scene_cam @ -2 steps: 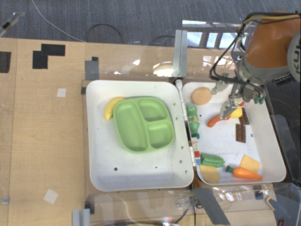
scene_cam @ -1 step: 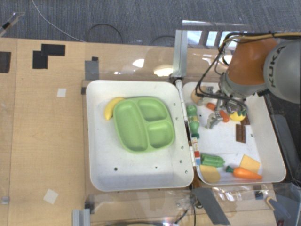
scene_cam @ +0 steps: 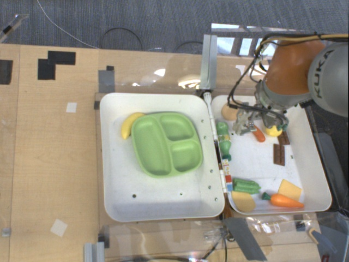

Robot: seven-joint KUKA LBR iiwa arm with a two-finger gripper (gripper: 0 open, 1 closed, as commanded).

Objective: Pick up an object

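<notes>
The right bin (scene_cam: 305, 162) holds several toy foods. My gripper (scene_cam: 245, 126) hangs low over its far left part, under the orange-banded wrist (scene_cam: 292, 64). A small red piece (scene_cam: 259, 137) lies just right of the gripper, with a yellow piece (scene_cam: 273, 130) beyond it. To the gripper's left stands a green bottle-shaped toy (scene_cam: 222, 132), and a tan round piece (scene_cam: 229, 112) lies behind it. Nothing shows as held in the gripper.
A brown bar (scene_cam: 279, 155) lies mid-bin. Near the front are a green vegetable (scene_cam: 246, 186), a tan disc (scene_cam: 244, 202), a carrot (scene_cam: 286, 201) and a cheese wedge (scene_cam: 289, 189). The left bin (scene_cam: 117, 195) bears a green divided plate (scene_cam: 166, 143) and a banana (scene_cam: 128, 124).
</notes>
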